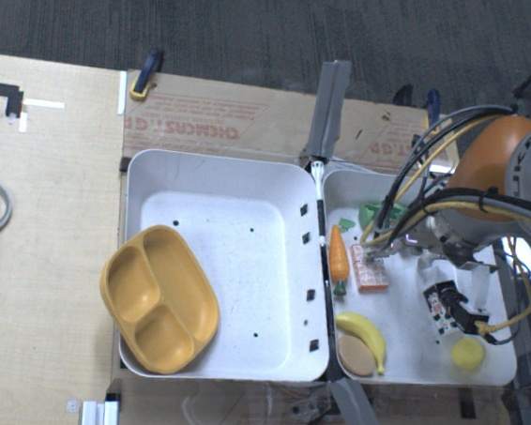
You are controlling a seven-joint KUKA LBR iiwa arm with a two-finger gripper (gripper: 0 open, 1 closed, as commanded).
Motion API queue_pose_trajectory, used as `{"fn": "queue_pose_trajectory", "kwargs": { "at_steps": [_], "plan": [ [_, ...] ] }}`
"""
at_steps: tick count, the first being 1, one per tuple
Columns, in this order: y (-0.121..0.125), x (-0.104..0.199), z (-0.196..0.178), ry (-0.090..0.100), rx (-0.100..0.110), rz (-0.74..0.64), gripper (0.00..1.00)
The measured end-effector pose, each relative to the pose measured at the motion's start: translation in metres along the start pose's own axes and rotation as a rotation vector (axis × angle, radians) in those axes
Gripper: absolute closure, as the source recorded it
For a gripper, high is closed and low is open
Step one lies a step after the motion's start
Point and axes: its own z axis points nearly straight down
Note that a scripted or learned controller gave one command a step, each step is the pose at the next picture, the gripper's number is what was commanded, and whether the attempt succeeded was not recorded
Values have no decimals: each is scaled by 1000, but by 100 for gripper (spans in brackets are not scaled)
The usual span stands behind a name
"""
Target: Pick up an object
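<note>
My gripper [429, 247] hung low over the right bin [411, 350], and I couldn't tell whether it was open or closed. Just to its left lay one flat, boxy pink packet [370, 271]. Beside that, one smooth tapered carrot [339, 252] lay along the bin wall. Behind them was one crumpled green thing [378, 215]. Toward the front, one curved banana [367, 333] touched one round brown bun [356, 357], with one yellow ball [468, 354] apart. In the left bin [242, 252], one glossy yellow divided plate [159, 298] overlapped the rim.
</note>
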Motion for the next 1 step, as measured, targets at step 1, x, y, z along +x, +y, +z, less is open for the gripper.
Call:
{"fn": "queue_pose_trajectory", "kwargs": {
  "at_steps": [1],
  "plan": [
    [-62,19,0,1,1,37,0]
  ]
}}
